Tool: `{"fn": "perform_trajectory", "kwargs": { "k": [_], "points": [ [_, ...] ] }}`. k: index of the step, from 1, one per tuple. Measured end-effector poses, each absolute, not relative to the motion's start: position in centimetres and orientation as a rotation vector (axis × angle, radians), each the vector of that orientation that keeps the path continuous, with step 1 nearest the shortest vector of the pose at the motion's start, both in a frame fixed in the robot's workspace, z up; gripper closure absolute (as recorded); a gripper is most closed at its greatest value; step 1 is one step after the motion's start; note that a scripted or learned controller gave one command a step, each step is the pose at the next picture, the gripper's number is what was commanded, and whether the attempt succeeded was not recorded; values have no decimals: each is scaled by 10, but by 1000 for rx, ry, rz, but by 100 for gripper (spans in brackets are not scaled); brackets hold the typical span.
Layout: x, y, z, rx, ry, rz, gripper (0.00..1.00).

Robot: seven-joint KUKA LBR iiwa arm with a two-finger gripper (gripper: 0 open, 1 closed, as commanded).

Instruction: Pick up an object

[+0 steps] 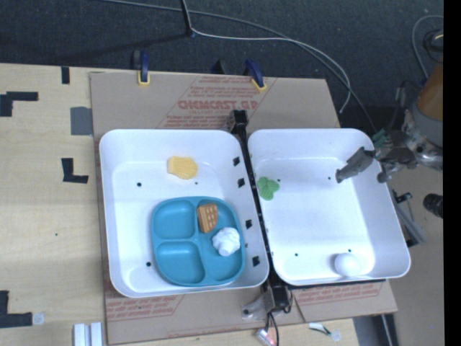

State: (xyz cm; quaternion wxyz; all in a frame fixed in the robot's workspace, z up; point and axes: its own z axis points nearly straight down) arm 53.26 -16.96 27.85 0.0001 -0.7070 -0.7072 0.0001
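White ball sitting in right bin front corner; gripper hovering over far edge, jaws open, gripping nothing; green lump near divider.

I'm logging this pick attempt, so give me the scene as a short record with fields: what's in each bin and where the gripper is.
left bin: blue divided tray, yellow piece on the bin floor beyond the tray
tray contents: tan waffle-like piece and white lump, in the right compartment
right bin: green piece near the left wall, white ball near the front right corner
gripper: over the right bin's far right edge, nothing visibly held
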Motion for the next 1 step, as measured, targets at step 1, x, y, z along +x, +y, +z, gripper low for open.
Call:
{"fn": "perform_trajectory", "kwargs": {
  "k": [1],
  "points": [
    [615,-110,281,-2213,-2228,-1,0]
  ]
}}
